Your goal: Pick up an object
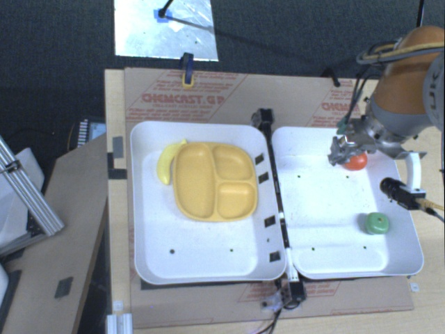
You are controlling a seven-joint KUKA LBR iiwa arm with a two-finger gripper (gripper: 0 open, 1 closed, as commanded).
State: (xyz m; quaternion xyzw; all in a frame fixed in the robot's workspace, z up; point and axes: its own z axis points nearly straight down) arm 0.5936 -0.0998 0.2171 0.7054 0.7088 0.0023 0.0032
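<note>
Arm (407, 82) reaching from right | jaws low over orange ball (357, 161)

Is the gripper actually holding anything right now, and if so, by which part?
Cannot be told. The gripper is down in the right bin, right against the orange-red object, but the view doesn't show that object between its fingers. The green object lies apart, untouched.

We see a small red ball (357, 162) near the top of the right bin (327, 256), partly hidden. A little green round thing (377, 223) sits lower down, near the bin's right side.
</note>
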